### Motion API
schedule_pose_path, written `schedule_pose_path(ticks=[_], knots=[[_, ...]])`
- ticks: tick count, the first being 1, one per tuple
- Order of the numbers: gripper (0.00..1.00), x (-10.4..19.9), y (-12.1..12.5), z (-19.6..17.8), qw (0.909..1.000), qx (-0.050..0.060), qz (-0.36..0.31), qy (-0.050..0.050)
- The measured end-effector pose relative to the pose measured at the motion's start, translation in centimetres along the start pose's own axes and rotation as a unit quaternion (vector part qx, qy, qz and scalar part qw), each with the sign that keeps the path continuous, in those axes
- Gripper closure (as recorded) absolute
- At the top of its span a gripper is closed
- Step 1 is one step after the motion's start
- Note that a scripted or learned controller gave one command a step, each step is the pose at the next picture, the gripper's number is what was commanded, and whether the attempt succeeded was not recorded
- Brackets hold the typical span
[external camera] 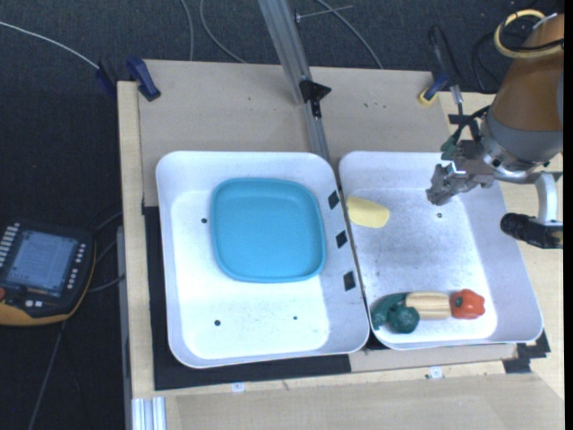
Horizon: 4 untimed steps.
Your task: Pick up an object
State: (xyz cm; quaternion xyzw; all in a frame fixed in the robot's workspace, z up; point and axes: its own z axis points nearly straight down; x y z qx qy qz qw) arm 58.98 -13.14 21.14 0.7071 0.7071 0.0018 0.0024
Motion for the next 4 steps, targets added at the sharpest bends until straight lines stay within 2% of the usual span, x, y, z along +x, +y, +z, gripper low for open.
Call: schedule_pose_path(ticks=[1,3,4], knots=[[1.00,0.0,0.0,-0.2,1.0000,0.003,0.000,0.000],[1.00,9.3,-0.5,-2.6,1.0000,0.002,-0.002,0.001],[1.00,15.4,-0.7,-3.1,1.0000,0.002,-0.003,0.001]])
